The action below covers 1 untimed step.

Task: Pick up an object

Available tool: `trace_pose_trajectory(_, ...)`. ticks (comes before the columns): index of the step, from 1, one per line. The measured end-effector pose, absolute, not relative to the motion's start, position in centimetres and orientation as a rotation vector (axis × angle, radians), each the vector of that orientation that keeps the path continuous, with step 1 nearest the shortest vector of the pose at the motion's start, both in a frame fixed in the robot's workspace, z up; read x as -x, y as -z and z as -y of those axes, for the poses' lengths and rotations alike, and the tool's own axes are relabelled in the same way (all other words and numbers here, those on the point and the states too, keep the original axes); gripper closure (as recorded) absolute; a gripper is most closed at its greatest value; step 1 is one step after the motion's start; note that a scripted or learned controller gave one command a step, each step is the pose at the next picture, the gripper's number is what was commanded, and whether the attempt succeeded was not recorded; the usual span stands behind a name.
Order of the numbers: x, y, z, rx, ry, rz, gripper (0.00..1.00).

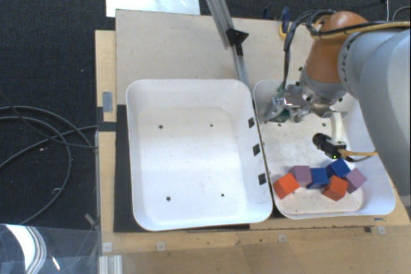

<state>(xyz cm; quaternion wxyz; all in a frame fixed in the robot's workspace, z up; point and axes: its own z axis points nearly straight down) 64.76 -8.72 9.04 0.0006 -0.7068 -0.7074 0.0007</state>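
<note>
Blocks [319, 179] lie well apart from the gripper [277, 109], nearer the bin's [282, 202] front

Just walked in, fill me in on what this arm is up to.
A grey KUKA arm reaches in from the right over the right-hand white bin. Its gripper sits near that bin's far left corner, and nothing can be seen held in it. The blocks it could pick lie clustered at the bin's near end: an orange block, a purple block, a blue block and others. The left white bin sits alongside.

Blocks [319, 179] clustered in right bin's [379, 202] near end
</note>
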Motion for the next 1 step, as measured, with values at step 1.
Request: trace_pose_trajectory(1, -69.06, -9.06, 15.12, 2.221, -0.004, 2.216, 0.0)
